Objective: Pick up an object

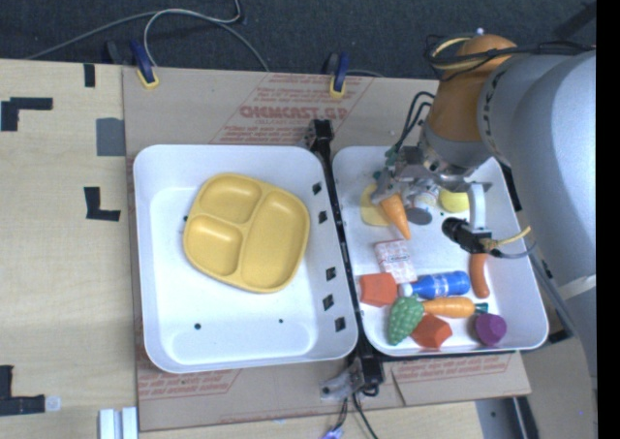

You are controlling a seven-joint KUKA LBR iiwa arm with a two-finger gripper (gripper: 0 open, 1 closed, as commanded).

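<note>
My gripper is over the upper part of the right bin, at the end of the grey arm with its orange band. An orange toy carrot has its thick end between the fingers and slants down to the left, its tip over a pale yellow piece. The gripper looks shut on the carrot. Below it lie a pink-white packet, an orange-red block and a blue bottle.
The right bin also holds a second carrot, a green bumpy toy, a red block, a purple piece, an orange sausage and a yellow piece. In the left bin lies a yellow divided plate.
</note>
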